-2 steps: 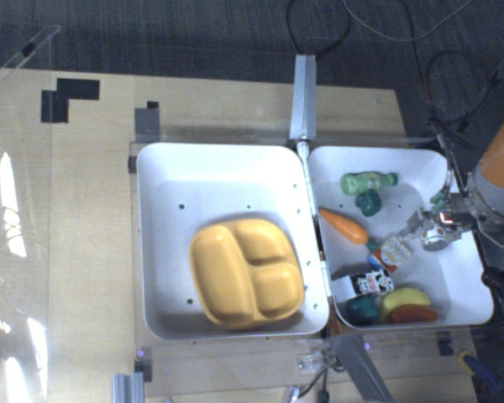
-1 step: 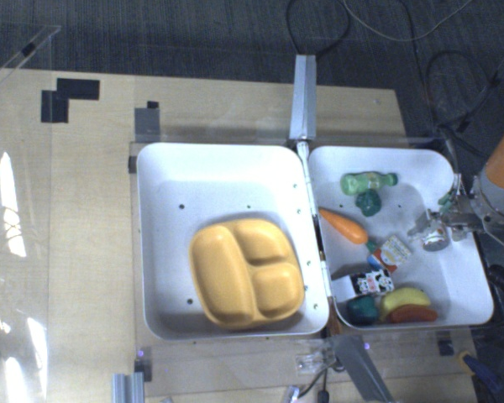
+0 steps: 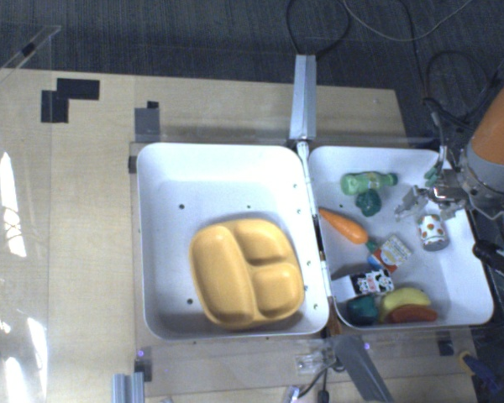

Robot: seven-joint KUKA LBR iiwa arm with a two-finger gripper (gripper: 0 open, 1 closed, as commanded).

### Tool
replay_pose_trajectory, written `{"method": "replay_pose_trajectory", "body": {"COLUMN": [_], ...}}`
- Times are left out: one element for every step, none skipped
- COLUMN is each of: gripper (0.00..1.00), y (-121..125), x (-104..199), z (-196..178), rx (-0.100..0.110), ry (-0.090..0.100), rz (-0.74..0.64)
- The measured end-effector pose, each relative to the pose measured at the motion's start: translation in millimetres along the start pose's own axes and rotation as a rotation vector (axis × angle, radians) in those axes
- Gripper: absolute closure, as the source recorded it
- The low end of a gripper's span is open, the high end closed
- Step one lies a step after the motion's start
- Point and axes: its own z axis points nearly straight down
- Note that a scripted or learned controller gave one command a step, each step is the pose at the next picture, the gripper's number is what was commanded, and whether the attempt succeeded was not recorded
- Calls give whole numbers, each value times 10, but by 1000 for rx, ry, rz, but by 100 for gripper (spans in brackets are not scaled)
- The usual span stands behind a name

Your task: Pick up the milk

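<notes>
Your hand is hovering over the right bin, near its far right side, its grip impossible to judge from above. The milk, a small cow-patterned carton, is lying toward the bin's near left corner, beside the banana, diagonally down-left from the hand.

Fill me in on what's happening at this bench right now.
A grey arm with an orange band reaches in from the right, its gripper hanging over the right bin near a small white cup. The milk carton lies at the near side of that bin beside a banana, untouched and apart from the gripper. A carrot and a green bottle lie there too. The left bin holds a yellow divided tray.
</notes>
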Motion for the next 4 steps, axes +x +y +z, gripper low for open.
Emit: {"method": "replay_pose_trajectory", "body": {"gripper": [0,100,100,100], "y": [57,60,-389,-418], "x": [-21,-9,549,507], "z": [605,518,759,753], "rx": [-18,-17,-36,-41], "ry": [1,1,-10,-9], "rz": [86,83,59,-68]}}
